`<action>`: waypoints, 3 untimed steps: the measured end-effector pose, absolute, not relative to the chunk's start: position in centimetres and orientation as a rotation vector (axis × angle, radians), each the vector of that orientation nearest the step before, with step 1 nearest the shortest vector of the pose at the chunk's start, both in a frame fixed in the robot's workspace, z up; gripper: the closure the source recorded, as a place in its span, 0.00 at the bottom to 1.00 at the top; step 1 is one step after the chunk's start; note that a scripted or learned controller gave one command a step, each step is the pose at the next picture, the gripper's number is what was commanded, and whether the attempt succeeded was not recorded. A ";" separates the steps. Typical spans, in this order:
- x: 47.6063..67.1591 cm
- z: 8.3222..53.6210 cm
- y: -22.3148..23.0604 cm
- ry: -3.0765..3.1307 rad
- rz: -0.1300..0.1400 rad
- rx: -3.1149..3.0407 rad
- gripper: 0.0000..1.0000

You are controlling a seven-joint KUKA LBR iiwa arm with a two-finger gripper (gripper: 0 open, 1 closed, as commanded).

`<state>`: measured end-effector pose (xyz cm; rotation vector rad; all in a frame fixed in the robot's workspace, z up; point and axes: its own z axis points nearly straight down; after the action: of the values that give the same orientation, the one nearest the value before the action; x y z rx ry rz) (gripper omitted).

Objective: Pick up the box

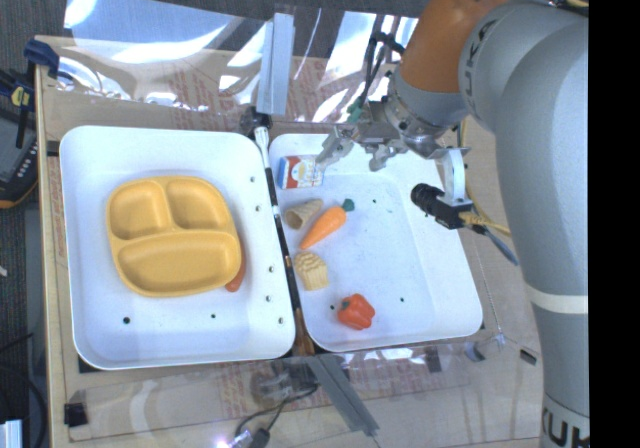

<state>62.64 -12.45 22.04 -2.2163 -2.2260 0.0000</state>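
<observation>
**Q:** Where is the box to be found?

**A:** A small carton [297,173], white with red and blue print, is seen at the far-left corner of the right bin [440,281], close against the bin's walls. It appears to be standing or slightly tilted; which cannot be told.

**Q:** And the gripper?

**A:** The gripper [352,148] is placed just beside the carton, at its upper right. The fingers are spread apart, one finger [331,149] reaching down toward the carton's right edge. Nothing is seen between them, so the carton is not judged to be held.

**Q:** How would the carton handle?

**A:** It is judged to be light and fairly stiff, though thin card could be dented by a hard squeeze (and a printed face may be slick). It would best be taken across its two narrow sides; the nearby bin wall may leave little room for the far finger.

**Q:** What lies around it?

**A:** Nearer in the same bin are found a beige cone-shaped piece [303,212], a toy carrot [325,225], a pale ridged piece [311,270] and a red toy pepper [355,311]. In the left bin [85,331] a yellow divided tray [175,234] is laid.
</observation>
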 end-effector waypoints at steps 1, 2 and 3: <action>65.6 9.0 -11.5 -2.360 0.004 -2.069 0.00; 65.7 10.1 -11.3 -2.365 0.002 -2.062 1.00; 65.7 10.1 -11.3 -2.365 0.002 -2.062 0.00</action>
<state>65.69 -11.33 10.10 -2.0615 -2.3649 0.0019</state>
